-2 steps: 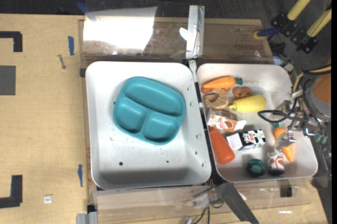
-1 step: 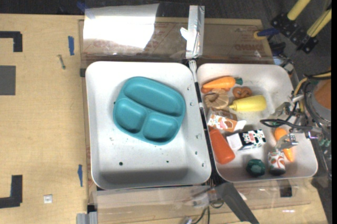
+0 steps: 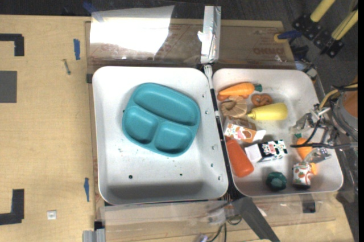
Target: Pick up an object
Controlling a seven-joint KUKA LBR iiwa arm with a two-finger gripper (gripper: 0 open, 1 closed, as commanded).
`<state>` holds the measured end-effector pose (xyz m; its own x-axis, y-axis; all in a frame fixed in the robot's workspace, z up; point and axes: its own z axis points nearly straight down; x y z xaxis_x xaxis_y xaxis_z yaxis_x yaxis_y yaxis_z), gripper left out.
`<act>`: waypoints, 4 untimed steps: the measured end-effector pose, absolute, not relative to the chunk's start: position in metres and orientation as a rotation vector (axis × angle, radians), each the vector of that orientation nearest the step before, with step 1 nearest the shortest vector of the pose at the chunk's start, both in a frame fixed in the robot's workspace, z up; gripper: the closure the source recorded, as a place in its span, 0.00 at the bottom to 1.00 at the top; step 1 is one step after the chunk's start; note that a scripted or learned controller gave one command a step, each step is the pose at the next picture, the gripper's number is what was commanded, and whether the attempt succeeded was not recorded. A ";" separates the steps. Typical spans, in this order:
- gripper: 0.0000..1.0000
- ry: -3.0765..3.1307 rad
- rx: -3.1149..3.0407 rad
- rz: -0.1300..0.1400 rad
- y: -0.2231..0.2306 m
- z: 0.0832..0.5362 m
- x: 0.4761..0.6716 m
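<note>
Well, I sit at the 3 o'clock side of the right bin [image 3: 327,181], my fingers [image 3: 311,131] low over its wall in a tangle of metal and cable, and I cannot tell from this slanted look whether they are spread or pressed together; I see nothing that I could call held. Every candidate lies in this bin, and the left bin [image 3: 108,167] carries a teal divided plate [image 3: 161,118], well apart from me at 9 o'clock. Nearest to me is a small orange piece [image 3: 304,151], just beside me at 6 o'clock, and further along that line a little white and orange cube [image 3: 301,173] near the bin's 5 o'clock corner. The yellow bottle [image 3: 270,113] lies at my 10 o'clock, its long axis running roughly 9 to 3, so its end points at me and I judge a grip across its body would need my wrist turned. A black and white box [image 3: 273,150] lies at my 8 o'clock, a dark green ball [image 3: 277,180] at 7, and the carrot [image 3: 236,89] and red-orange bottle [image 3: 239,158] sit far across by the 9 o'clock wall. My guess is the cube offers the shortest, least crowded reach
</note>
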<state>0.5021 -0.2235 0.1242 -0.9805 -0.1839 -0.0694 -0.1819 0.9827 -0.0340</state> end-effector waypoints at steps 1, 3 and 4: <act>0.00 2.979 -0.949 -0.014 -0.224 0.089 0.492; 1.00 2.935 -1.072 -0.018 -0.210 0.247 0.532; 1.00 2.789 -1.431 -0.002 -0.221 0.096 0.577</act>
<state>0.5772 -0.2215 0.0964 -0.5829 -0.8125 -0.0056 -0.8125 0.5830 -0.0044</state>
